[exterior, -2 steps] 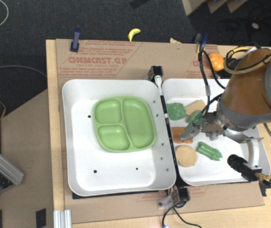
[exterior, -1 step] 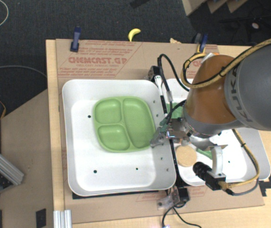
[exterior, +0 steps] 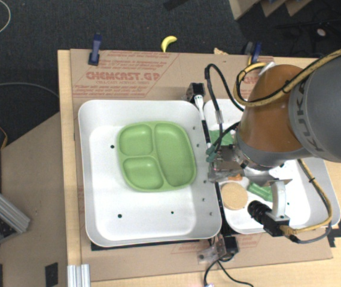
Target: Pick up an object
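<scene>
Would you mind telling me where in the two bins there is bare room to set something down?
The left bin has bare floor around the green divided plate: a wide strip along its near edge and a narrower one along its left wall. The right bin is crowded: the arm hangs over it, with a tan round object and green pieces beneath.
</scene>
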Robot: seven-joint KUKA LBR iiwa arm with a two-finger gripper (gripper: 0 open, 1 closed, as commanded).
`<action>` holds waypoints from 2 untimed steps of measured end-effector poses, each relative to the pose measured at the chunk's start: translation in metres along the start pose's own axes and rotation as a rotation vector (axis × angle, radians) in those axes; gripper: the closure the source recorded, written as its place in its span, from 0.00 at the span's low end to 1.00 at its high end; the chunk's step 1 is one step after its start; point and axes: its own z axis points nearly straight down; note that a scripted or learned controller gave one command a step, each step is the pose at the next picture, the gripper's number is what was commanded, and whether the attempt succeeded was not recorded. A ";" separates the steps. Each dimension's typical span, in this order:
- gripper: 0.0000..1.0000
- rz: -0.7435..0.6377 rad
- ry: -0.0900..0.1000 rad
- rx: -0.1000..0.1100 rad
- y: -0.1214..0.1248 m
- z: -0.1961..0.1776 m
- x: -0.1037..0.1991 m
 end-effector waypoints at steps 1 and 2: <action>1.00 -0.008 0.005 -0.020 0.002 -0.163 0.044; 1.00 -0.002 -0.002 -0.004 0.000 -0.164 0.041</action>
